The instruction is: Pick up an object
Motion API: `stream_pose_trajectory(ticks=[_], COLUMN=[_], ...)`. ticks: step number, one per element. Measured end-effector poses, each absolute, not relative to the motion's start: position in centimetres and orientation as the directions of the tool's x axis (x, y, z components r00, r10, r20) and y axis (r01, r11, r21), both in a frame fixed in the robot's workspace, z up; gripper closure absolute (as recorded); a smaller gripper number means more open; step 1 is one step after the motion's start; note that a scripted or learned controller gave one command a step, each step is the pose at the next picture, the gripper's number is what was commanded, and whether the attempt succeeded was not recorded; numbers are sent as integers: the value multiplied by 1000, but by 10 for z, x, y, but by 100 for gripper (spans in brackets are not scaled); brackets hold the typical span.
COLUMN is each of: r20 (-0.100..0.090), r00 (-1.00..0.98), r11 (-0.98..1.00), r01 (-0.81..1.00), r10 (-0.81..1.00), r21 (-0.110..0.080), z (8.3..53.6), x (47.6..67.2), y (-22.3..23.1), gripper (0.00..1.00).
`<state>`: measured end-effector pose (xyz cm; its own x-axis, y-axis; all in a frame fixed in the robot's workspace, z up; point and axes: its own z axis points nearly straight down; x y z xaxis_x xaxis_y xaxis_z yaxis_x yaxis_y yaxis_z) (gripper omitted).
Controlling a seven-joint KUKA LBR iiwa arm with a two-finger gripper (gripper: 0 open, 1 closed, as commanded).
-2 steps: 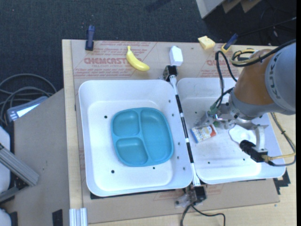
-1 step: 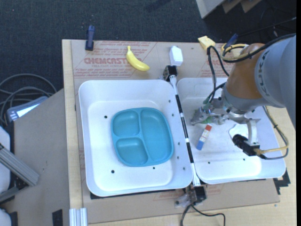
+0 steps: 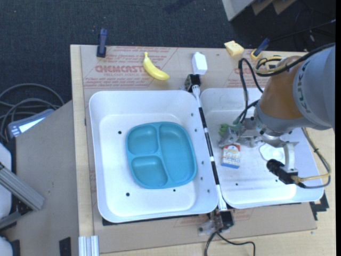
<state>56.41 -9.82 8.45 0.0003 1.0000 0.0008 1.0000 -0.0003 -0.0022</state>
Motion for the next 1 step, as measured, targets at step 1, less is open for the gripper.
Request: stream_pose_trajectory(ticks=[1], r20=[0], r00=[1], r11=[-1], r01=[1000], r10=[1000], r21=[0], z=[94], x=[564], y=[-98], gripper=[100])
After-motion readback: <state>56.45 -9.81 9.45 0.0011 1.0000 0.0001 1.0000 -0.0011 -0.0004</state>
